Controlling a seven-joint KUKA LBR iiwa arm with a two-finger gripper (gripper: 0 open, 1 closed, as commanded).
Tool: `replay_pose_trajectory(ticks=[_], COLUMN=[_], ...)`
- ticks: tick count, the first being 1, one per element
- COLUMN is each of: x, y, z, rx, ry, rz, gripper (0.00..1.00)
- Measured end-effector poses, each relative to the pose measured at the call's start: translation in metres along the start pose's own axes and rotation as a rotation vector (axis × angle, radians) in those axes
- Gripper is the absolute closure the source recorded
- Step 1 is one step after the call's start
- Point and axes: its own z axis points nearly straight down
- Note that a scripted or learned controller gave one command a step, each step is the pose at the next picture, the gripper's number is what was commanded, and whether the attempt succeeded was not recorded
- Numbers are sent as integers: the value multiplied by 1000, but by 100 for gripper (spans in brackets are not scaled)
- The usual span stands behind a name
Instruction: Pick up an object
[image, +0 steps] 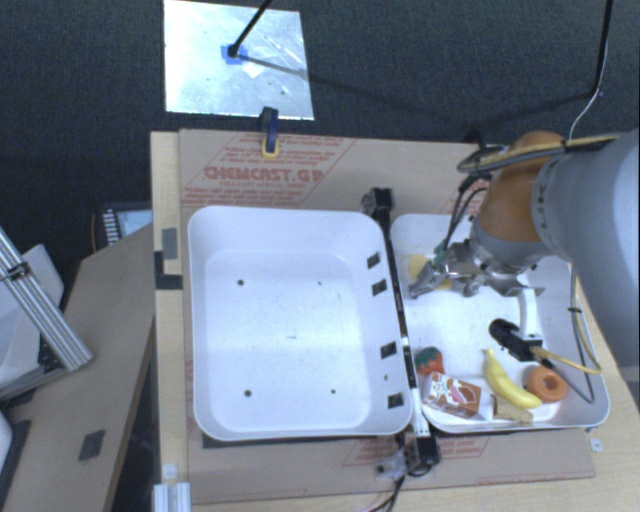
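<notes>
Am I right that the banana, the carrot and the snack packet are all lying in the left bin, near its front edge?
Not quite: the camera view shows the banana, carrot and snack packet in the right bin, near its front edge, not the left bin.

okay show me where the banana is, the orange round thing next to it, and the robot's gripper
banana (502, 379): camera view, on the middle of its yellow curved body.
orange round thing (546, 383): camera view, on its top face, right of the banana.
gripper (432, 279): camera view, at the finger end, over the right bin.
</notes>
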Motion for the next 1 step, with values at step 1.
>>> replay_pose_trajectory(ticks=[1], x=[-38], y=[58], z=[-8], rx=[-11], ry=[-2], rz=[-5], gripper=[0])
